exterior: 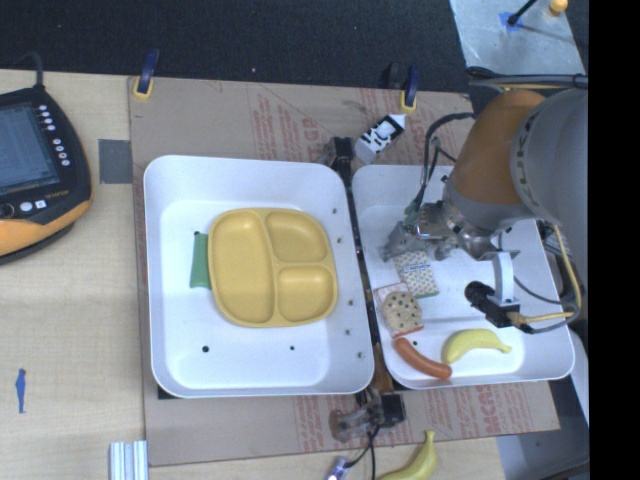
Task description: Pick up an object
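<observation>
My gripper (408,240) hangs low over the left part of the right bin (455,373), reaching in from the right. Just below it lies a small pale checked packet (417,274), touching or nearly touching the gripper's tip. Closer to the front lies a square speckled cracker-like toy (402,310) with a red edge. A red-orange sausage (422,358) and a yellow banana (476,345) lie near the bin's front wall. I see nothing between the fingers.
The left bin (170,268) holds a yellow divided plate (272,266) resting on a green flat piece (200,260). Outside the bins are a second banana (420,458) at the front, a black-and-white object (381,135) at the back, and a teach pendant (35,168) far left.
</observation>
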Motion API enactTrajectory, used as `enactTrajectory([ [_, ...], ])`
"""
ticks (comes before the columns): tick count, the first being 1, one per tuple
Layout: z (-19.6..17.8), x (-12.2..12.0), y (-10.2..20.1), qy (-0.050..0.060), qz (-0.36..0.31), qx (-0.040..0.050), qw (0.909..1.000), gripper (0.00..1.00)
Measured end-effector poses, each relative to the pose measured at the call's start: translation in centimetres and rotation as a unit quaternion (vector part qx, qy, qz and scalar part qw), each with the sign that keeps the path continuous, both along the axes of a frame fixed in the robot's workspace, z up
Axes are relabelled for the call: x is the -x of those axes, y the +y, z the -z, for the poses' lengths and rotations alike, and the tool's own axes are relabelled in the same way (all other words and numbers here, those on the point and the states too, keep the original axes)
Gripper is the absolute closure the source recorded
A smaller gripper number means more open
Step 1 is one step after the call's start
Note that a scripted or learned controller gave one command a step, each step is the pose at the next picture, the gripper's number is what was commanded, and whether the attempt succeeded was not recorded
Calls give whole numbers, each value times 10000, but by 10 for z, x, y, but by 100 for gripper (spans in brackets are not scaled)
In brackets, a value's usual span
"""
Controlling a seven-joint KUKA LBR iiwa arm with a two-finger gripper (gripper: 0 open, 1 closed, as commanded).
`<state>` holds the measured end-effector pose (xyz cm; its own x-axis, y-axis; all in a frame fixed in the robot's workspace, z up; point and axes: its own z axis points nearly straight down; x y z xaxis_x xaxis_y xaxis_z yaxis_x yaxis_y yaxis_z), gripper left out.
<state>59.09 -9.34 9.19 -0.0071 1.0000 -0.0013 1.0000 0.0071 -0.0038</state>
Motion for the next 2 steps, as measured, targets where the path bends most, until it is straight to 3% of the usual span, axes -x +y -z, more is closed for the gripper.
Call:
enactTrajectory([
  [1, 0, 17, 0, 11, 4, -2, 10000, 0],
  [2, 0, -21, -19, -5, 16, -9, 10000, 0],
])
